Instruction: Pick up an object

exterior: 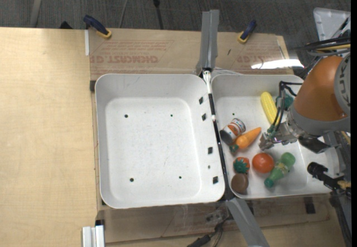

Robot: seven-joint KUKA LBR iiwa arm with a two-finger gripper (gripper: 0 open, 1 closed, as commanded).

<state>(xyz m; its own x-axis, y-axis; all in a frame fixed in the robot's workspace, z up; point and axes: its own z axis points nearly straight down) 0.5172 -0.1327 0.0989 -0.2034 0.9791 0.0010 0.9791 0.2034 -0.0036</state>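
Tool [271, 139] hangs low over the right bin [223, 87] beside the carrot [249, 138]; its spread cannot be told.

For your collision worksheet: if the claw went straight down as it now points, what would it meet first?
Probably the tomato or the carrot; the claw hangs between them, and depth is unclear from this slant.

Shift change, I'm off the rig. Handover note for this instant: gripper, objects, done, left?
Gripper: low in the right bin, between the corn and the tomato; can't tell whether it has anything.
Objects: all in the right bin. Carrot beside the small can; green bottle right of the tomato; brown round piece at the front corner.
Done: no pick confirmed.
Left: grasp one object and lift it. Left bin holds none of the objects.
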